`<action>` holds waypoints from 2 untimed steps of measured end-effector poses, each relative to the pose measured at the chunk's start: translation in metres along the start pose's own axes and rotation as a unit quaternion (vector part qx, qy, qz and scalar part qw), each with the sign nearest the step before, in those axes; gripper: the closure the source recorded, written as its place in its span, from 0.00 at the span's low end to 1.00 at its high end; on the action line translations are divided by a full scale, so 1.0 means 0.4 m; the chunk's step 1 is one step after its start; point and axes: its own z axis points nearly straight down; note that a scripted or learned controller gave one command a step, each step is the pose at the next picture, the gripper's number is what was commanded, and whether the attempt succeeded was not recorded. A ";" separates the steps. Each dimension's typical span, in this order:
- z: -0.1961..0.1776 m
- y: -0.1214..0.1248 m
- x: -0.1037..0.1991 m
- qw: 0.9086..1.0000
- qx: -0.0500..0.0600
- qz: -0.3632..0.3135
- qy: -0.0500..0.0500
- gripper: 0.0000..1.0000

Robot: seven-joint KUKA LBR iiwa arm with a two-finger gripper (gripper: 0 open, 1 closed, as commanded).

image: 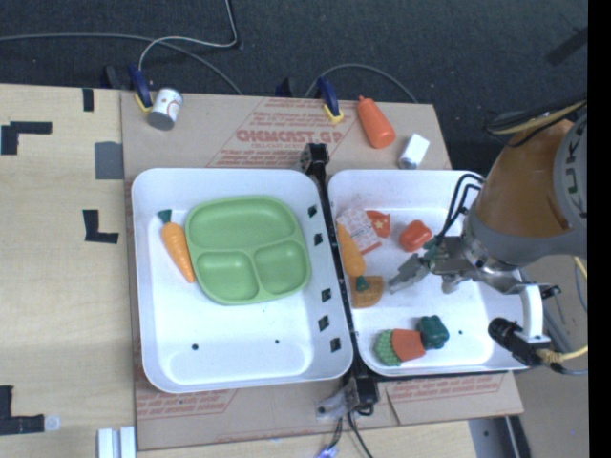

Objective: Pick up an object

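Landmark: green divided plate [248,249], lying in the left bin [153,332].

Nearest the camera, well right of the plate in the right bin [468,356]: a cluster of small toy foods, a green piece [386,345] touching a red-orange block [408,343], and a dark green piece [432,331] against that block.

Further in, right of the plate: gripper [409,277] low over the right bin, fingers spread apart, nothing between them. Fingertips sit just beside a brown round piece [367,291], which lies by the divider on the plate's right. Orange wedge [349,252] just beyond it; red piece [415,235] further right.

Judgement: the brown piece is the likely target. Looks like light, rigid plastic, probably slick, low profile. Best taken across its width from above; an edge grip may let it squirt out.

Left of the plate: toy carrot [177,248] touching the plate's rim.

Farthest, beyond the plate on the cardboard: small can [165,107], orange bottle [375,122], white cube [413,150].
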 end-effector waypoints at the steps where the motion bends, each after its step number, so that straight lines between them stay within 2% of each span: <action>1: 0.046 0.252 -0.093 1.000 0.000 0.000 0.000 0.00; 2: 0.215 0.364 -0.077 1.000 -0.006 0.000 -0.002 0.00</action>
